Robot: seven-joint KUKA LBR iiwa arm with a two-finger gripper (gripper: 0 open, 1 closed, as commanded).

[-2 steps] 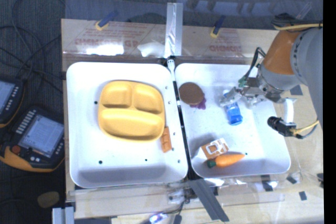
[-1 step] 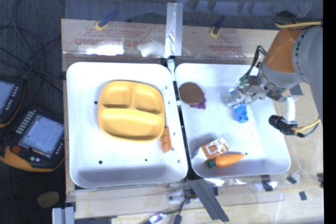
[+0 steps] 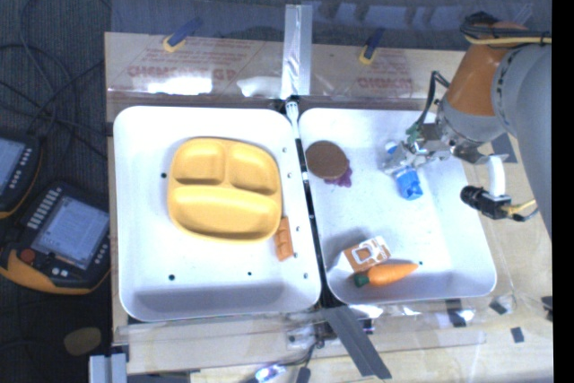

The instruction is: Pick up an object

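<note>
Two shallow white bins sit side by side on the bench, and we see the left bin (image 3: 143, 282) holding a yellow divided tray (image 3: 224, 188) that lies flat toward its far half. Just beside the tray's near right corner, against the wall between the bins, lies a small orange piece (image 3: 284, 239).

In the right bin (image 3: 466, 269) we count several small things. A brown round disc (image 3: 326, 158) rests near the far left corner, touching a small purple item (image 3: 341, 178) just on its near side. Toward the near edge lies a carrot (image 3: 387, 274) (orange body, green stub at its left end), pointing left and right, and just beyond it, touching or nearly so, sits a small orange and white box (image 3: 366, 254). Toward the far right, a blue packet (image 3: 409, 184) lies on the bin floor.

We see the arm (image 3: 502, 94) reaching in from the right, its orange band above the wrist, with the gripper (image 3: 405, 152) low over the far right part of the right bin, directly above or touching the far end of the blue packet. From this slant we cannot make out how the gripper is set, nor whether anything is held in it. The blue packet looks to be resting on the bin floor.
</note>
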